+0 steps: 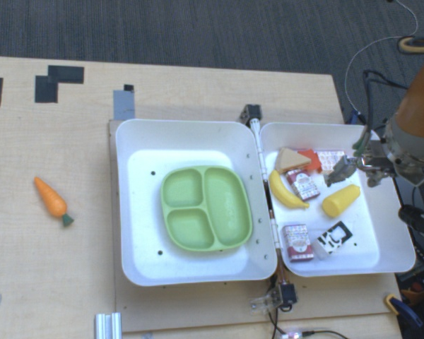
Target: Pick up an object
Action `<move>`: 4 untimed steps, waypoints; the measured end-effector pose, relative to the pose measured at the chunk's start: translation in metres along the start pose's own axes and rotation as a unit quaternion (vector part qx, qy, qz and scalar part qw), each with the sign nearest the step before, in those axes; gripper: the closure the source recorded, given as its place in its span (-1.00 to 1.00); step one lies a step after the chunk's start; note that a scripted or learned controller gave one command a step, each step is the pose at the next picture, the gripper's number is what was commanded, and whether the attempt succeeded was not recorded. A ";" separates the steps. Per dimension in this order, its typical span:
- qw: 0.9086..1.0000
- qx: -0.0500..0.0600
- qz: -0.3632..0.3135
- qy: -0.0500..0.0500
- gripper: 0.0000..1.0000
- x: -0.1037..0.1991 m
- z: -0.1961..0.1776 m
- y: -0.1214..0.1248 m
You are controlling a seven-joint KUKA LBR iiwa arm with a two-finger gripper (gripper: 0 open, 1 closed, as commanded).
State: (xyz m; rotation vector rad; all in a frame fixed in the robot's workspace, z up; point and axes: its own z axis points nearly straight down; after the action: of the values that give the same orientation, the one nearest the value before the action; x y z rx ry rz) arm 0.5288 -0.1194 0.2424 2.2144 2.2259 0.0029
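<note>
End effector (pixel 341 169) hangs over right bin (pixel 389 256), upper middle; can't tell its opening, nothing visibly held. Nearest candidate, by my read: lemon (pixel 340 199), just below and toward the camera, long axis slanting up-right. Banana (pixel 285 191) lies further left, by the divider. Green plate (pixel 205 209) sits in left bin (pixel 138 260).

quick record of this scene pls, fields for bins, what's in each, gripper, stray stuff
left bin: green divided plate
right bin: banana, yellow lemon-like piece, sandwich wedge, two small red cartons, black-and-white item
gripper: above right bin, near the yellow piece, nothing seen between fingers
outside bins: toy carrot on bench, left
</note>
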 end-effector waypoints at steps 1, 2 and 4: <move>1.000 -0.010 0.002 -0.004 -1.00 0.004 0.135 0.002; 1.000 -0.013 0.002 -0.005 1.00 0.004 0.122 0.004; 1.000 -0.004 0.003 -0.002 -1.00 0.035 0.155 -0.040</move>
State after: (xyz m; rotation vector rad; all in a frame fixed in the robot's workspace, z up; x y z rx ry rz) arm 0.4894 -0.0846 0.0870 2.2159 2.2131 0.0082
